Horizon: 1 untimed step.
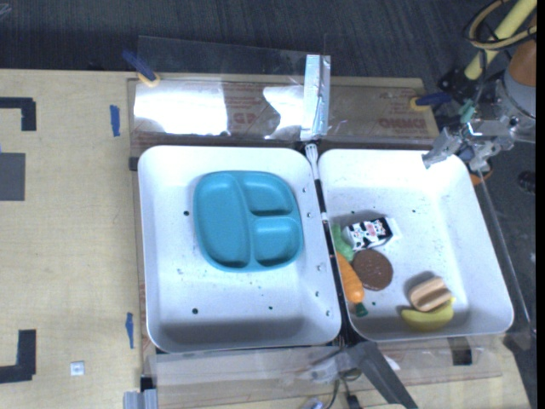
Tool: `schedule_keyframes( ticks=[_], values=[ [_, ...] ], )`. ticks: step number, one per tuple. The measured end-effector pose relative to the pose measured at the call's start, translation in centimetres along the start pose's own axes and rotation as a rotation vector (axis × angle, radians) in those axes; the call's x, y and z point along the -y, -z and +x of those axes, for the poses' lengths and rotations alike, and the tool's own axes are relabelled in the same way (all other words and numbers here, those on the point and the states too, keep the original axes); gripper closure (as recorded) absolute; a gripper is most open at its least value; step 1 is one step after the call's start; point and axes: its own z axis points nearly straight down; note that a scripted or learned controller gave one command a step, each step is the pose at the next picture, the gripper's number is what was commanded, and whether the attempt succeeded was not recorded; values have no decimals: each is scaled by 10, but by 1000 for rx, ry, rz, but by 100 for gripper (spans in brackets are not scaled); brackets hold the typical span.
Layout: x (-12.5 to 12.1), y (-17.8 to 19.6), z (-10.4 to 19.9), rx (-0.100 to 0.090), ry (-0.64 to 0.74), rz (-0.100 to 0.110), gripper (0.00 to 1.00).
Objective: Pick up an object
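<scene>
**Inspector:** Where is the gripper (450, 149)?

**Assistant:** Over the far right corner of the right bin (443, 198), at the rim. How its jaws stand I cannot tell; the metal parts there are too small and cluttered. Nothing shows between them.

**Inspector:** The objects, relative to it?

**Assistant:** All lie nearer the camera and to the gripper's left, well apart from it. Closest is a small black-and-white carton (372, 233), lying tilted. Just beyond it, a round brown disc (373, 270), touching or nearly touching the carton. A green item (343, 239) sits beside the carton at the bin's left wall, with an orange carrot (350, 283) below it along that wall.

**Inspector:** Farthest from it?

**Assistant:** A hot dog in a bun (429, 293) and a yellow banana (427, 316), side by side at the near edge, roughly straight below the gripper in the view.

**Inspector:** The other bin?

**Assistant:** The left bin (162, 228) holds a blue divided plate (247, 220), far left of the gripper.
</scene>
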Motion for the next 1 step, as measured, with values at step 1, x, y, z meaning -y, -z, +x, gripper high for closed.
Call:
schedule_keyframes(
  ticks=[1],
  values=[
    [-12, -90, 67, -3, -56, 10, 0]
  ],
)
